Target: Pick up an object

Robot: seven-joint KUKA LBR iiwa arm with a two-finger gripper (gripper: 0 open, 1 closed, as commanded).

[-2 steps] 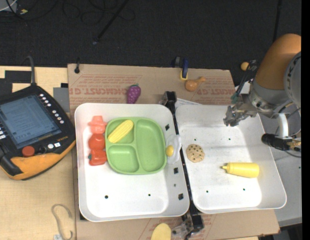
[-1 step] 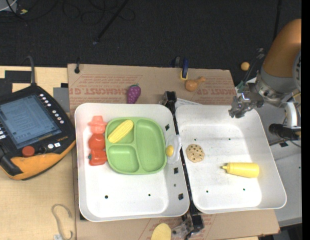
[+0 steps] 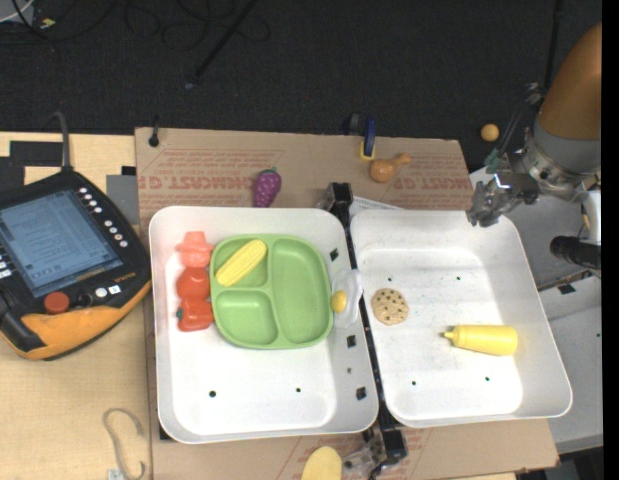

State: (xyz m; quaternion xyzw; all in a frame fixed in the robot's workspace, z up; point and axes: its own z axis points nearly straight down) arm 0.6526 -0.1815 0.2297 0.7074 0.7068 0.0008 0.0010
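In the right bin (image 3: 529, 298) a round brown cookie (image 3: 390, 306) lies near the left wall and a yellow mustard bottle (image 3: 484, 340) lies on its side towards the right. The left bin (image 3: 239, 408) bears a green divided plate (image 3: 289, 308) with a yellow corn cob (image 3: 238, 261) on it, an orange-red toy figure (image 3: 193, 280) to its left, and a small yellow piece (image 3: 340, 302) at its right rim. My gripper (image 3: 486, 206) hangs over the right bin's far right corner, well away from all objects.
A teach pendant (image 3: 59, 258) lies on the bench at left. Behind the bins, on the cardboard, sit a purple grape toy (image 3: 266, 186), a tan pear-like toy (image 3: 387, 167) and a blue clamp (image 3: 368, 138). A yellow object (image 3: 323, 463) lies below the bins' front edge.
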